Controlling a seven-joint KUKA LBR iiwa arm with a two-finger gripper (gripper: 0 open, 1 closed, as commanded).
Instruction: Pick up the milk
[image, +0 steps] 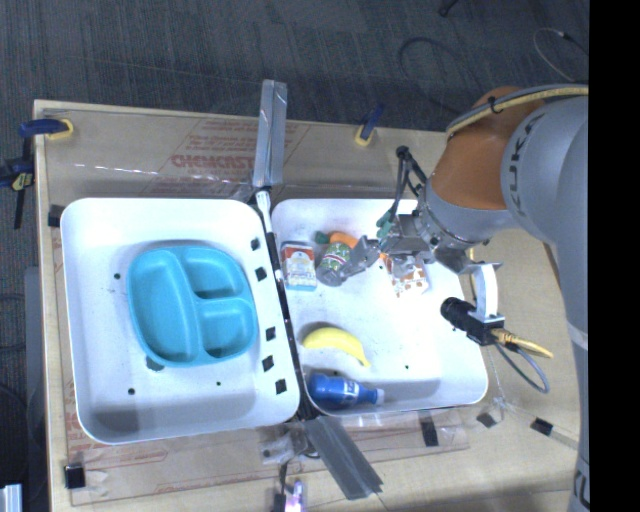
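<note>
Two shallow white bins sit side by side on the surface (120, 125). The left bin (90, 300) contains a blue divided tray (192, 305), lying flat near its middle.

The right bin (450, 375) holds several items. A small milk carton (299, 266), the task's thing, lies at the bin's far left, just beside the wall between the bins. To its right lies a can (335, 263), tilted, with an orange-coloured item (343, 240) just beyond it. A small printed packet (408, 280) lies further right. A banana (335, 344) lies toward the near side, and a blue bottle (342, 391) lies on its side along the near wall.

The pincer (385, 247) sits over the right bin's far part, close to the can and apart from the milk carton. Whether it is released or clenched cannot be told.
</note>
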